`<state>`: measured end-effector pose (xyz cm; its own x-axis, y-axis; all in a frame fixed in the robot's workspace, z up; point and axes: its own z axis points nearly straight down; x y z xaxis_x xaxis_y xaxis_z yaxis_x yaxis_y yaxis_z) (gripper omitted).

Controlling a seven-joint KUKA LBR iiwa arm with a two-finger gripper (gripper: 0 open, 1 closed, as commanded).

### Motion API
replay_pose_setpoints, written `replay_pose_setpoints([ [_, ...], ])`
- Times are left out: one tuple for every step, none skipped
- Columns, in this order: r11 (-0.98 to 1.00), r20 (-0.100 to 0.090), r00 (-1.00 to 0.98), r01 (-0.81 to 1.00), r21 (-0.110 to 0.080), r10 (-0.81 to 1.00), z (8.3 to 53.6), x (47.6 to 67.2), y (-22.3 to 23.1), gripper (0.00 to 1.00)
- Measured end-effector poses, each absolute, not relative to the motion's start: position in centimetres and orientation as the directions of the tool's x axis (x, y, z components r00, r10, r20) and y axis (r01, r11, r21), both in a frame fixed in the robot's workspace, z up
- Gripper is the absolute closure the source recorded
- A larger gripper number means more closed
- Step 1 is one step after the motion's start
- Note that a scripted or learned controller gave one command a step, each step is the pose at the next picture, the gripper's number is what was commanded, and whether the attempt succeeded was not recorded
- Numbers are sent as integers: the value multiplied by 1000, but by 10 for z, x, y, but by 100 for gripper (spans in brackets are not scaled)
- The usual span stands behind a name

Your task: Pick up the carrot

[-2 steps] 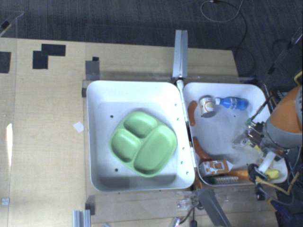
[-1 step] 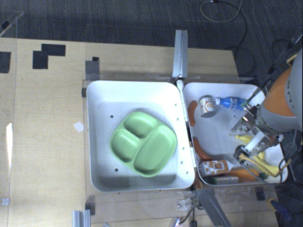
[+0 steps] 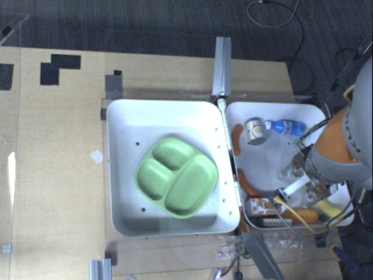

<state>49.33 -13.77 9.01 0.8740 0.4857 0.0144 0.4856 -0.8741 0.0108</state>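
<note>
Where the wooden desk meets the far edge, dark carpet begins, with a thin cable looped on it at the right. Black marks sit on the desk's left part. Left bin holds a green divided tray. Right bin holds a can beside a blue bottle, a sausage along its left wall, and a box at the near edge. Just right of the box lies the carrot, close under the end effector; whether it is wide or narrow I cannot tell. Beside the carrot sits something yellow.
</note>
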Motion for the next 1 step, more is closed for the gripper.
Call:
replay_pose_setpoints([
  [-869, 17, 869, 495, 12, 495, 101, 495, -137, 100],
])
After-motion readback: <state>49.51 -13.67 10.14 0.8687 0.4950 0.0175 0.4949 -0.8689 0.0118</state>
